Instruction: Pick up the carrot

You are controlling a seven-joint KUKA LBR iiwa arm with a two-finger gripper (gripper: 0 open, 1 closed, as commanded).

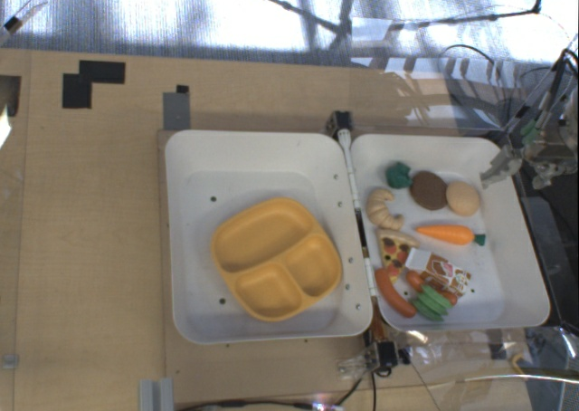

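Item 1, my gripper (503, 165): at the right bin's (529, 246) rim, about 2 o'clock from the bin's centre, held above the toys and gripping nothing; whether it is apart or together I cannot tell, as it shows too small and pale. Item 2, the carrot (445, 234): orange, lying flat near the middle of the right bin, green stub toward 3 o'clock, tip toward 9 o'clock, untouched. Step in hand, by my judgement: the approach, before any descent; my gripper stands near the carrot but apart from it, up toward 1 o'clock. The next move calls for travel toward 7 o'clock to sit over the carrot's thick middle, closing across its short width, then a straight drop. Item 3, neighbours: a brown round toy (428, 190) and a tan round toy (462, 198) just beside the carrot at 12 o'clock, a broccoli (397, 174) past them, a croissant (383, 207) at 9 o'clock, a pizza slice (398, 248), a small printed carton (439, 270), a sausage (395, 292) and a green vegetable (433, 301) toward 7 o'clock. The 2 round toys crowd the upper side and could catch a finger. Item 4, left bin (181, 246): 1 yellow divided plate (276, 258), well apart, no obstruction.
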